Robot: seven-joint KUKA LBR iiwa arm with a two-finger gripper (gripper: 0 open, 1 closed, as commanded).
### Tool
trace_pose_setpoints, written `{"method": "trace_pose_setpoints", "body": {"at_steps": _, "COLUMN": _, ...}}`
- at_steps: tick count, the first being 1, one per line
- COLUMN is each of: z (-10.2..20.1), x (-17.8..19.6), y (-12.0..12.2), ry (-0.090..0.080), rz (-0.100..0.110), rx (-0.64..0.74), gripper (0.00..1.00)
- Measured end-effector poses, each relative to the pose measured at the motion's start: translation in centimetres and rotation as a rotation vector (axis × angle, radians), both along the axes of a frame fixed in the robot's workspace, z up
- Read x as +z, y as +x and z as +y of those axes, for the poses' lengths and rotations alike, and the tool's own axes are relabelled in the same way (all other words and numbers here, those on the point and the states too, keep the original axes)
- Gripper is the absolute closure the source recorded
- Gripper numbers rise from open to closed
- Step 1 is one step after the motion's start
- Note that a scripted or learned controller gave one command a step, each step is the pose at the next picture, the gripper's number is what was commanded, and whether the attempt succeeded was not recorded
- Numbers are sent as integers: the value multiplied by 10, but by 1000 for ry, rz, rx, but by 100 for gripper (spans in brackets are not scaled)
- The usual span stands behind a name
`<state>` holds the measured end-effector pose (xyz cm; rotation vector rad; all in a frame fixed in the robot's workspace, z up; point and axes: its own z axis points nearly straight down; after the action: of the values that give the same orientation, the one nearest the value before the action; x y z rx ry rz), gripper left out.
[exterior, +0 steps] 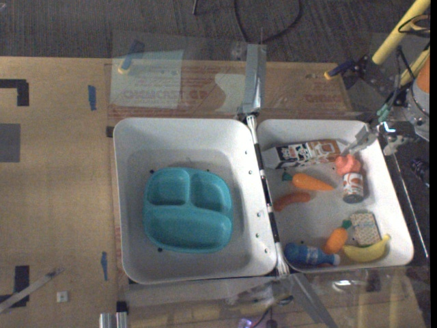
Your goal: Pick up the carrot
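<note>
Nearest the camera, a blue bottle (308,255) lies at the near edge of the right bin (399,214), with a banana (366,251) beside it. Farther back from the bottle, the carrot (313,182) lies on its side near the bin's middle, below a milk carton (307,153) and above what looks like a sausage (291,200). A small can (353,186) stands to the carrot's right. The gripper (372,134) hovers beyond the can at the bin's far right corner; whether it is wide or narrow cannot be told. Left of the bottle, the left bin (130,149) holds a teal tray (188,209).
</note>
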<state>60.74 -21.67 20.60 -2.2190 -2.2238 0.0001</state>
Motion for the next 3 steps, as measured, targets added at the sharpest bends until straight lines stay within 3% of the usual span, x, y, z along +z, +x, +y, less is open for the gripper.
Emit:
{"method": "trace_pose_setpoints", "body": {"at_steps": 1, "z": 25, "x": -99, "y": -5, "ry": -3, "rz": -5, "rx": 345, "gripper": 0}}
{"method": "trace_pose_setpoints", "body": {"at_steps": 2, "z": 86, "x": -117, "y": -32, "ry": -2, "rz": -6, "rx": 596, "gripper": 0}}
{"method": "trace_pose_setpoints", "body": {"at_steps": 3, "z": 72, "x": -66, "y": -100, "ry": 0, "rz": -2, "rx": 516, "gripper": 0}}
